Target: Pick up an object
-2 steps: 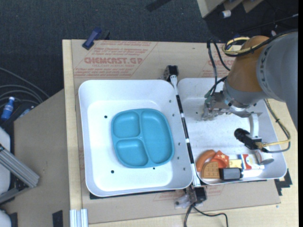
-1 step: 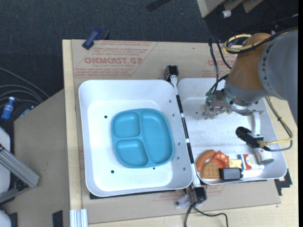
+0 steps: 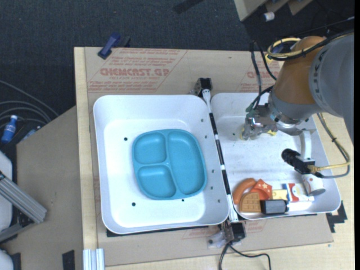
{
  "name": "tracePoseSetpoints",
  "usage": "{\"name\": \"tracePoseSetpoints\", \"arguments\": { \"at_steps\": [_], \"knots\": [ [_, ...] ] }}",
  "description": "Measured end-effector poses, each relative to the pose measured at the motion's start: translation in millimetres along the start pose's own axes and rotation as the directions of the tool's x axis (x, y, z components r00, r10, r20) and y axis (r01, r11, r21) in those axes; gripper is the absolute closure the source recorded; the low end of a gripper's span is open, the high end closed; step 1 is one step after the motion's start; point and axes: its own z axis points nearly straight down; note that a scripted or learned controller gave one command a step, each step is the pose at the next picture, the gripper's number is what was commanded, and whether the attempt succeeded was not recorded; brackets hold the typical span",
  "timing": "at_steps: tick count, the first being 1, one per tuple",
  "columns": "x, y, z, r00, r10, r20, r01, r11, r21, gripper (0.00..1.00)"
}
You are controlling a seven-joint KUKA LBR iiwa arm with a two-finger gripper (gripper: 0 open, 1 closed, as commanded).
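two white bins (image 3: 107,151) on cardboard-covered bench (image 3: 140,66), dark carpet (image 3: 45,16), jaws' (image 3: 254,129) state unclear

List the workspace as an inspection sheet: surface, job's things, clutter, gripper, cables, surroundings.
Surface: bench covered with printed brown cardboard, bearing a left bin and a right bin.
Job's things: a pile of small objects in the right bin's near corner, orange, red, white and black among them.
Clutter: blue divided plate in the left bin; blue clip at the bench's far edge.
Gripper: gripper low over the right bin's far part, apart from the pile; nothing seen in it.
Cables: yellow and black cables on the arm.
Surroundings: dark carpet.
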Motion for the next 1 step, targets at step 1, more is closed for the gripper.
{"name": "tracePoseSetpoints", "arguments": {
  "at_steps": [1],
  "knots": [
    [-4.3, 18.1, -132.1, 1.0, -0.003, 0.001, 0.003, 1.0, 0.003, 1.0]
  ]
}}
